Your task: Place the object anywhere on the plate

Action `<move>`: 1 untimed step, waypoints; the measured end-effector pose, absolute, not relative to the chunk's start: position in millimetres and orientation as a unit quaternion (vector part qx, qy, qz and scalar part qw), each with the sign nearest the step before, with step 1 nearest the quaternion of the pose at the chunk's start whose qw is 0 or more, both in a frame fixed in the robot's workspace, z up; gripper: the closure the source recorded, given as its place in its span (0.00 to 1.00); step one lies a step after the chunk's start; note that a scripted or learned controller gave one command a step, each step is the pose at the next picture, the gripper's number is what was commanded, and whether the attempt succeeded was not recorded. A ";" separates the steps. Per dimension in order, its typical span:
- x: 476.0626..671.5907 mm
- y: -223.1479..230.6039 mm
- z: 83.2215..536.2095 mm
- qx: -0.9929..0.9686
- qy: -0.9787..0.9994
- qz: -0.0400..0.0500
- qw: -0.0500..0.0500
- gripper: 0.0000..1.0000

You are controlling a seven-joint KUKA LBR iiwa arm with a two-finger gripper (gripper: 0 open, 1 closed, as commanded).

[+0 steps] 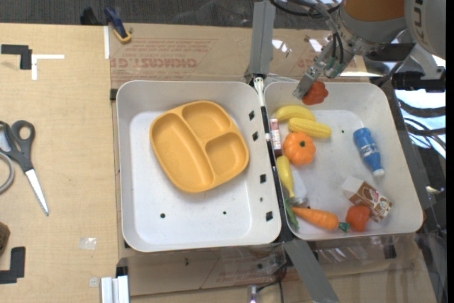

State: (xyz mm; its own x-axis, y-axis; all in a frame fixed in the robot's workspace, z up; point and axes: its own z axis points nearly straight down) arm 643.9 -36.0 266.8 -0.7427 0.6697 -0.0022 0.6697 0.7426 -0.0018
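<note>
Over the far edge of the right bin [397, 125], the gripper [310, 87] hangs low with a small red object [316, 93] pinched between its fingertips. The red object sits just above the bin's back wall, near its left corner, close to the divider between the two bins.

The plate [199, 145], a yellow-orange one with three compartments, lies in the left bin [135, 174], well apart from the gripper, with nothing resting on it.

Below the gripper in the right bin lie a yellow banana [294, 112] and a corn cob [309, 128], touching each other, then an orange pumpkin-like toy [299, 149] just beside them. A second yellow piece [284, 176] runs along the left wall. A carrot [316, 218] lies near the front wall, a red tomato-like toy [358, 218] and a small brown-and-white packet [370, 198] sit at the front right, and a blue bottle [367, 150] rests toward the right wall.

A pair of scissors [27, 160] lies on the bench [57, 223], left of the bins.
</note>
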 end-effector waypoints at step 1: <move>604.1 17.0 251.1 0.340 0.940 0.000 0.000 1.00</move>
